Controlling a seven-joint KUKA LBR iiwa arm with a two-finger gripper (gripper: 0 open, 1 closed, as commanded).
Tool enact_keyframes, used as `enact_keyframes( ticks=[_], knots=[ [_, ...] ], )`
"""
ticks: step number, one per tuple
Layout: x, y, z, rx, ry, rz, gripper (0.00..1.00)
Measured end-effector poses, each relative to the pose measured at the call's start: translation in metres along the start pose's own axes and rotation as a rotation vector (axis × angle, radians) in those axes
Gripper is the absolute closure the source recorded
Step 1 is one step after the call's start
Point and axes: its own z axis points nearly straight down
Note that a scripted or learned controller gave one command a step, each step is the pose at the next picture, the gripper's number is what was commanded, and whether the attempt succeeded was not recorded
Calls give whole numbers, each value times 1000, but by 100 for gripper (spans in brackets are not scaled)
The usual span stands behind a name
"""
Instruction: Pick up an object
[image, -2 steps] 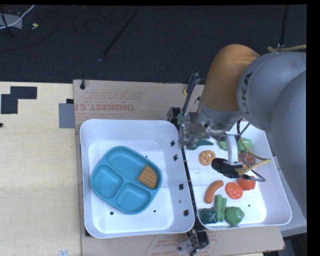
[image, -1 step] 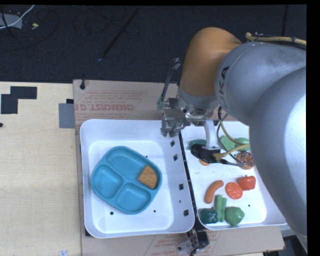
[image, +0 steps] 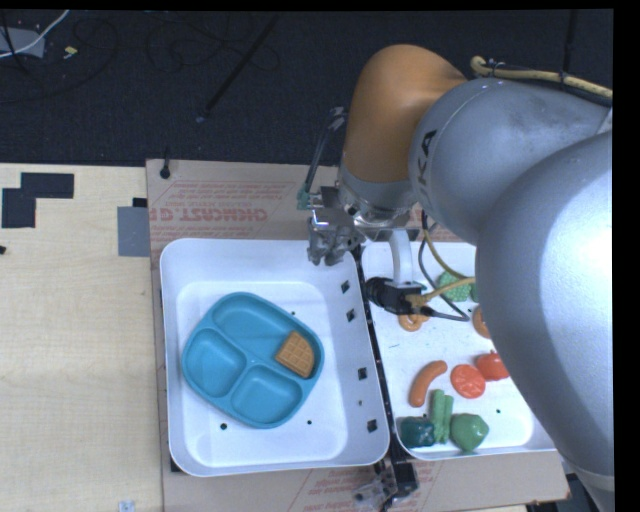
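Blue sectioned tray (image: 245, 372) in the left bin (image: 190, 275), a waffle-brown piece (image: 296, 354) in its right compartment. Gripper (image: 330, 250) hangs at that bin's far right corner, well apart from the piece; grip state apparently unreadable. Toy foods, sausage (image: 428, 381) included, occupy the right bin (image: 505, 438).

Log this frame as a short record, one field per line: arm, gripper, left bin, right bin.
arm: grey with an orange band, reaching in from the right
gripper: above the far end of the rim between the bins, nothing seen held
left bin: blue divided plate with a waffle piece in its right compartment
right bin: sausage, tomato, green vegetables near the front edge
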Motion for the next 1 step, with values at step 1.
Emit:
enact_keyframes(
  ticks=[1],
  knots=[
    [-1, -13, -11, 2, -1, 1, 100]
  ],
)
